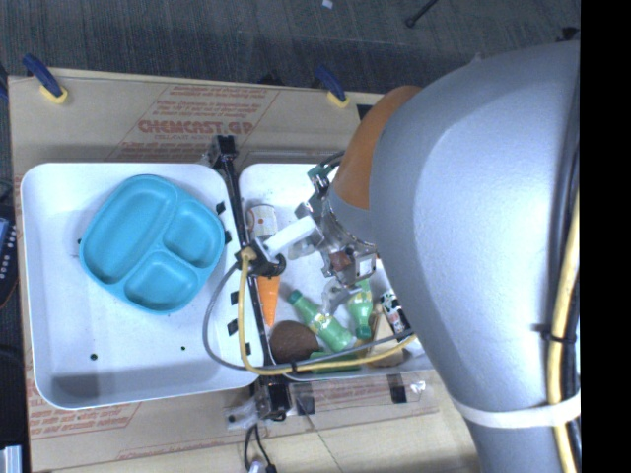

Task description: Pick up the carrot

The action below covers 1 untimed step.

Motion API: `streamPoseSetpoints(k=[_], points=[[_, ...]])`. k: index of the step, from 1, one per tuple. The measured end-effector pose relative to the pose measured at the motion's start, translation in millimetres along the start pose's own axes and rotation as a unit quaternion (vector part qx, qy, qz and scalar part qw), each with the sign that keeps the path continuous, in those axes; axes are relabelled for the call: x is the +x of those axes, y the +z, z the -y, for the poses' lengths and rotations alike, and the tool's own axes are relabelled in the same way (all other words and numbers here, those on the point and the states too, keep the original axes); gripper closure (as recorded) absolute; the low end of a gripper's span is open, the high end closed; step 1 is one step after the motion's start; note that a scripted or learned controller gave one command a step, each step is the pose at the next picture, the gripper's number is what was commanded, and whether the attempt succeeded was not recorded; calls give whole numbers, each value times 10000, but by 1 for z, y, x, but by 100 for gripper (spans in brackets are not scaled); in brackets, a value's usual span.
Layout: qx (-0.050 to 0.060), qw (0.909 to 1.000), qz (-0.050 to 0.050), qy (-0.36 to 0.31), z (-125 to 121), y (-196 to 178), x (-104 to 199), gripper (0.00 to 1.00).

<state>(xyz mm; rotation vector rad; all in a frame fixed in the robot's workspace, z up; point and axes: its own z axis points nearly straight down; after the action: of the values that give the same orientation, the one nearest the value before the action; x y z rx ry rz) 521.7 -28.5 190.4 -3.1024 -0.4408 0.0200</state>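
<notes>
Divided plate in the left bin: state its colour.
Light blue, plain; the plate shows best in the camera view.

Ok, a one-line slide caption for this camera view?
Claw low in the right bin near the carrot; blue divided plate in the left bin.

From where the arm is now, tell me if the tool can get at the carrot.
Probably yes. The carrot lies uncovered along the right bin's left wall, and the tool hangs nearby. But the wall, a yellow cable and the brown item crowd it.
</notes>
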Motion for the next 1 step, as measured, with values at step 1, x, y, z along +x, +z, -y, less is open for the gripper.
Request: streamPoseSetpoints(k=[1], points=[[0, 10000, 0, 0, 0, 0, 0, 0]])
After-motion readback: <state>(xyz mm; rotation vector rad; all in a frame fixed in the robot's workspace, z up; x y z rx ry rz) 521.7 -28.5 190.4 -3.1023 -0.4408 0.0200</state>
